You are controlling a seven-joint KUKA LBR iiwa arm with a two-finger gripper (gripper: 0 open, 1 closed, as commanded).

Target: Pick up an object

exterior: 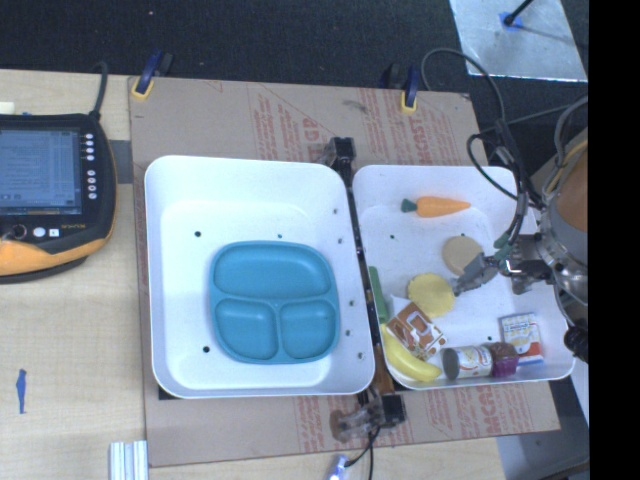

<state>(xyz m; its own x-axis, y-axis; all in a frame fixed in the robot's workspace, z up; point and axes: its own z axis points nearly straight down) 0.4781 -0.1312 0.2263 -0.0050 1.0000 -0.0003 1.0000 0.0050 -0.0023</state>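
Note:
The right bin [395,190] holds an orange carrot [440,206], a tan round piece [460,252], a yellow round fruit [429,294], a brown and white packet [415,330], a banana [407,361], a small dark-capped bottle [481,361] and a white and red box [521,334]. My gripper [478,274] reaches in from the right, low over the bin. Its tip lies just right of the yellow fruit and below the tan piece. I see nothing held in it.
The left bin [175,198] holds a blue divided plate [273,301]. A green stick [376,288] lies along the wall between the bins. A control tablet [45,193] rests on the bench at the far left. Cables [500,148] hang near the arm.

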